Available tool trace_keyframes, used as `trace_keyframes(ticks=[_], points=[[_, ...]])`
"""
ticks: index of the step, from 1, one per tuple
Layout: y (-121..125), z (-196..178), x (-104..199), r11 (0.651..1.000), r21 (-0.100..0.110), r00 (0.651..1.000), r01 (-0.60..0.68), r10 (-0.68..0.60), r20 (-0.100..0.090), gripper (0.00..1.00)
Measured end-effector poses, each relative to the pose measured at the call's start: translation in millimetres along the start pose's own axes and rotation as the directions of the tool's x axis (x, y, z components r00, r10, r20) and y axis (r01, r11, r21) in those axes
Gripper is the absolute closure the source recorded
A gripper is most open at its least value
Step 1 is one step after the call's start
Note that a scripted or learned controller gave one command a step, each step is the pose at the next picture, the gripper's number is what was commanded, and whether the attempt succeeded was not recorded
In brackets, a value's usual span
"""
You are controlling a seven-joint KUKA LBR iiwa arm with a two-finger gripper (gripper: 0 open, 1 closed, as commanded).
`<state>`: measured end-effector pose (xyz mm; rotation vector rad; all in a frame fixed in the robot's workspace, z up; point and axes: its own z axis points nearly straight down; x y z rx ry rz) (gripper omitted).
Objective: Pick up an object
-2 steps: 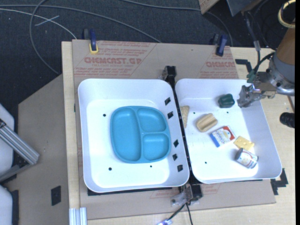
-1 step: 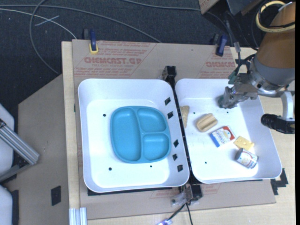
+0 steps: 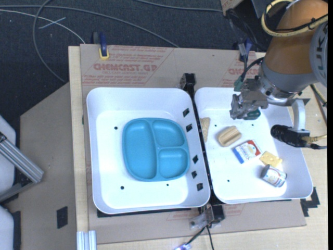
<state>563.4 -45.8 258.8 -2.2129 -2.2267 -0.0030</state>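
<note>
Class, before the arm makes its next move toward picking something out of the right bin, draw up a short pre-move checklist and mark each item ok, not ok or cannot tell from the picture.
1. Gripper is over the right bin, where the loose objects lie: ok.
2. Nothing is seen between its fingers, so it is free to pick: ok.
3. Finger opening wide enough for a grasp: cannot tell.
4. Nearest target, the tan bread-like piece, lies apart from the small packet: ok.
5. Gripper is directly above that piece: not ok, it sits toward the bin's far side.
6. Blue divided plate in the left bin is out of the arm's way: ok.
</note>
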Motion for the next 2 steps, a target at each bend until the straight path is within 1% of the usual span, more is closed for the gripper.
trace_keyframes(ticks=[1,2], points=[[-3.0,15.6,51.6,1.000,0.003,1.000,-0.001,0.001,0.000,1.00],[6.1,12.2,103.2,1.000,-0.001,1.000,0.000,0.000,0.000,1.00]])
